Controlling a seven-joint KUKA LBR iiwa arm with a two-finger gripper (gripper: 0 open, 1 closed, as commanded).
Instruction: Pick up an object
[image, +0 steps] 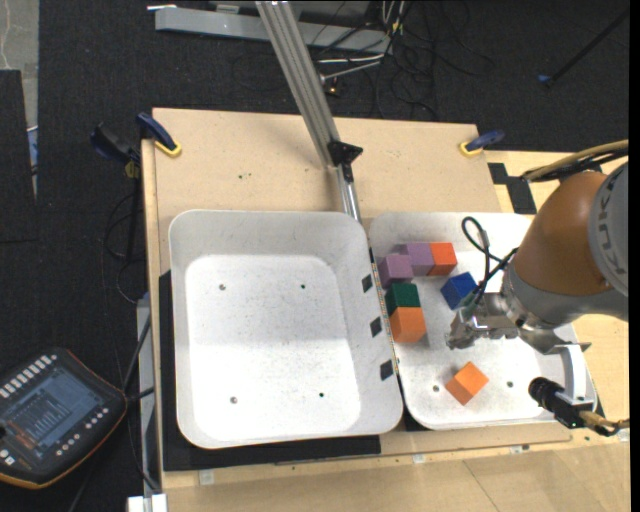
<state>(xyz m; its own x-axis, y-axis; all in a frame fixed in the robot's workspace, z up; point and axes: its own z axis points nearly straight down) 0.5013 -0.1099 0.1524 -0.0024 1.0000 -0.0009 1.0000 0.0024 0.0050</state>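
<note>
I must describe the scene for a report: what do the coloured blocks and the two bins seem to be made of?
The blocks, such as the orange block and the blue block, look like painted wood or foam: flat matte faces, no glare. The left bin and right bin look like moulded white plastic, with rounded rims and a speckled surface. I cannot be certain.

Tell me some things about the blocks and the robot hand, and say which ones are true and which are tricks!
1. All the blocks lie in the right bin. True.
2. The green block sits right against an orange block. True.
3. The hand is over the left bin. False: it is over the right bin.
4. The blue block is stacked on the purple block. False: they lie apart.
5. One orange block lies alone near the front. True.
</note>
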